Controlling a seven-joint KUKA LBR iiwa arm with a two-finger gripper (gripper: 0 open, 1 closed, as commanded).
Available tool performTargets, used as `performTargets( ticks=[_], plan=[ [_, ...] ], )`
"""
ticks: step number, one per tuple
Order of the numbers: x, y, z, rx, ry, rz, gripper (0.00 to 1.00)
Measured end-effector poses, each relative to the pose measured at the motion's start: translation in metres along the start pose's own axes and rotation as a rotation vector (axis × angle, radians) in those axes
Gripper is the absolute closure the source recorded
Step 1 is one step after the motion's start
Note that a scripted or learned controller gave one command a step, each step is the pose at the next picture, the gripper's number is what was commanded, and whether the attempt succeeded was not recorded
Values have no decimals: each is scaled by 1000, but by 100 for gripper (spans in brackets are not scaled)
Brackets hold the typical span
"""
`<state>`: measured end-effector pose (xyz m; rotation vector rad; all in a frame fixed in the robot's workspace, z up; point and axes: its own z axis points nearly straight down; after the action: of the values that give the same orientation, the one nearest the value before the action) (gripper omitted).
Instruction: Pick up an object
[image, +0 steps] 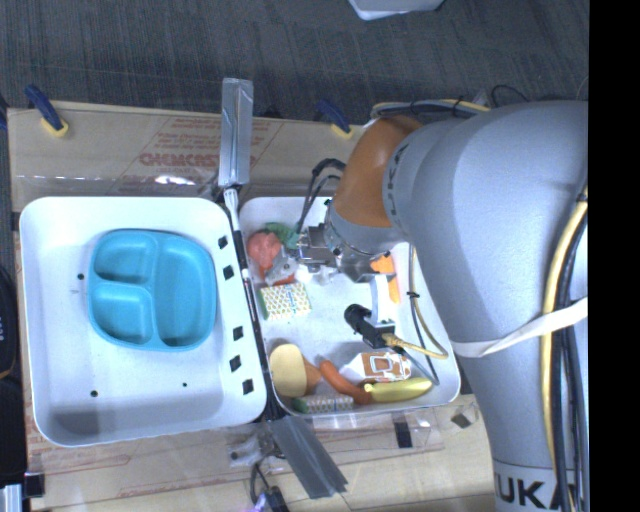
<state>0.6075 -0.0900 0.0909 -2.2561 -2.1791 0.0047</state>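
Gripper (300, 250) low in right bin (440, 385), beside red toy (263, 248); finger state unclear, blue tray (152, 288) left

a divided tray (152, 288) is set in the left bin (60, 400). several small things are scattered in the right bin (445, 385).

The right white bin (440, 385) is crowded: toys line its near edge and upper left corner, leaving a bare patch mid-floor. The left white bin (50, 300) holds a blue divided plate (152, 288), with open floor around it.
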Motion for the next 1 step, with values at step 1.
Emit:
performTargets(
  ticks=[1],
  plan=[
    [-7,-41,0,0,-1,9,0]
  ],
)
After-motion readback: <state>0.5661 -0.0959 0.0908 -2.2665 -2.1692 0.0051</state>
